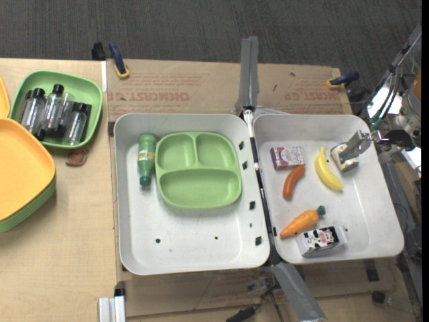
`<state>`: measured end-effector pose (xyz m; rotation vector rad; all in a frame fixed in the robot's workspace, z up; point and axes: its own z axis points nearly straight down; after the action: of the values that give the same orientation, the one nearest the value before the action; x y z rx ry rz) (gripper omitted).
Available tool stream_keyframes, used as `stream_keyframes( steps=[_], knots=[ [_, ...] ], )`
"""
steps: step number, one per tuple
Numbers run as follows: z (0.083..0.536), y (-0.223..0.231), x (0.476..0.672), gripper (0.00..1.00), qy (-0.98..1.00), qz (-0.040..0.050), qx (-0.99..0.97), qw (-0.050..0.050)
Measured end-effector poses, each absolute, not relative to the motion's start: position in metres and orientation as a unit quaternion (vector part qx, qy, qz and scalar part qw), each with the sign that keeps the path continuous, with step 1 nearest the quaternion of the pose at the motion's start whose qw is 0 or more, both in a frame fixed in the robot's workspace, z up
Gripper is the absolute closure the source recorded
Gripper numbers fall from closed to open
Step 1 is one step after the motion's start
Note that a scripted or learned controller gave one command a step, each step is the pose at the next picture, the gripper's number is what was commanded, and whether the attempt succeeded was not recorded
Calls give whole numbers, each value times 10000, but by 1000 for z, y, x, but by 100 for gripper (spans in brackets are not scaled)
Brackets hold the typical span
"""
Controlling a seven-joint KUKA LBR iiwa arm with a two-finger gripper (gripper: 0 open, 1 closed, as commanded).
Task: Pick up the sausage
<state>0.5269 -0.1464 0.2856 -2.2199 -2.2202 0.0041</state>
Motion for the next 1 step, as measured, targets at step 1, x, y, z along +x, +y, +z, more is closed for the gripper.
stream_keyframes(
  steps=[1],
  knots=[
    [170, -108, 577, 0, -7283, 11, -6852, 9]
  ],
)
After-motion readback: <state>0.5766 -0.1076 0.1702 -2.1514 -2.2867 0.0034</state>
